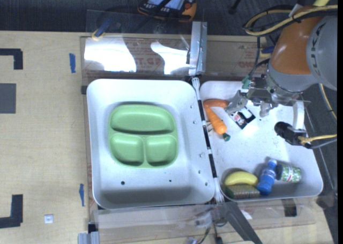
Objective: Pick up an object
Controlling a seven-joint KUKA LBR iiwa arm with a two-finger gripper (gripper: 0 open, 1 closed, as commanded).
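Observation:
My gripper [250, 108] hangs over the back part of the right bin [305, 157], open, its two fingers spread apart. A small black and white object [244, 118] lies on the bin floor just below and between the fingertips, and I cannot tell whether they touch it. An orange carrot [217, 122] lies just left of it, with a second orange piece [215, 103] behind it. At the bin's front lie a yellow banana [240, 177], a blue bottle [267, 177] and a green can [289, 174].
The left bin [102, 98] holds a green divided tray [143, 133]. A metal divider [197, 50] stands behind the seam between the bins. A black cable end [284, 130] hangs at the arm's right, over the right bin.

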